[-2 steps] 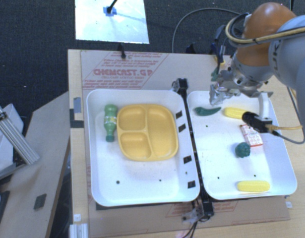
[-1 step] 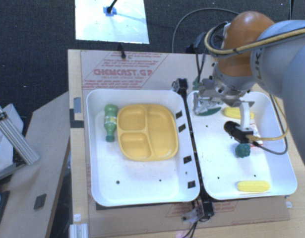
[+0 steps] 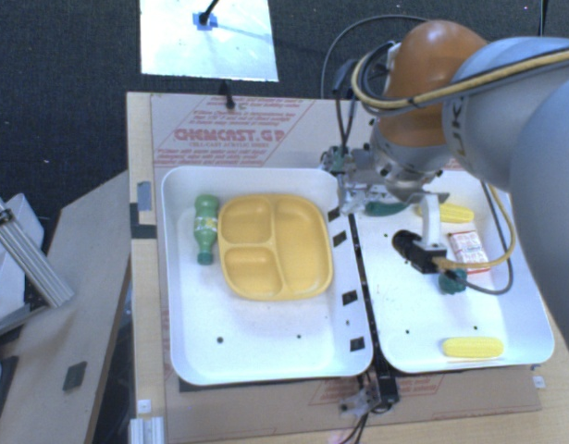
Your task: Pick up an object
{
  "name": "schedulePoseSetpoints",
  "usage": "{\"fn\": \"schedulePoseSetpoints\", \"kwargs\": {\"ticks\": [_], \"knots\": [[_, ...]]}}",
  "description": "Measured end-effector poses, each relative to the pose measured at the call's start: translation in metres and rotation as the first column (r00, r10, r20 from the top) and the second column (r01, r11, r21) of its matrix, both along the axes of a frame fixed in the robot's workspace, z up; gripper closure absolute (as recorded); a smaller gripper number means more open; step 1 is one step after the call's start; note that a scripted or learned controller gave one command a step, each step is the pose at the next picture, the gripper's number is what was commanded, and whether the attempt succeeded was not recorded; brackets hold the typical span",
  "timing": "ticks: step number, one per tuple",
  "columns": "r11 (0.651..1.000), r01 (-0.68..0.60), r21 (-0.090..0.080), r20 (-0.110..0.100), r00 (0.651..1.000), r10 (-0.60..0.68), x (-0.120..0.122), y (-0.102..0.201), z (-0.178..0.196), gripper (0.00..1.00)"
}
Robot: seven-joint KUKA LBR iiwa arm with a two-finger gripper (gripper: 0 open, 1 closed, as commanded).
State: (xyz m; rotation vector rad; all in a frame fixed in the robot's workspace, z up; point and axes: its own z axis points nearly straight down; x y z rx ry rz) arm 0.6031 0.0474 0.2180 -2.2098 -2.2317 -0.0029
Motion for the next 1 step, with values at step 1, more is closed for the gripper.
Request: {"fn": "schedulePoseSetpoints", "kwargs": {"ticks": [1], "knots": [[1.000, 0.000, 0.000, -0.002, 1.000, 0.000, -0.0237, 0.0409, -0.0039, 1.00]]}}
